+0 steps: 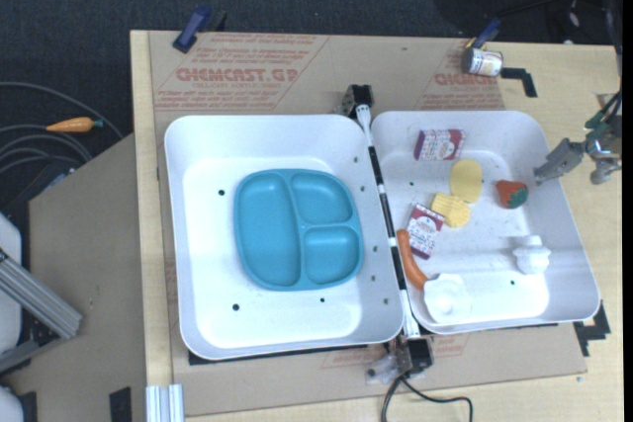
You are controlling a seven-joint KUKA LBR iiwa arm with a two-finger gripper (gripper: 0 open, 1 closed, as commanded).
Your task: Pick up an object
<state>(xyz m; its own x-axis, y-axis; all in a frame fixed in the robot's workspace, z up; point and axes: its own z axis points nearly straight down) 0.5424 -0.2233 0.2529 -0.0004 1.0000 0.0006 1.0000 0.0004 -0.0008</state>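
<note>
Blue clamp (192, 29) at the bench's far-left corner, orange carrot toy (72, 126) on the floor.

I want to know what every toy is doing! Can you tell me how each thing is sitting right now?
Blue plate: flat in the left bin, right way up.
Orange carrot: lying against the right bin's left wall.
Two small cartons: lying flat.
Strawberry: resting loose on the bin floor.
Gripper: over the right bin's right rim, holding nothing I can see.
</note>
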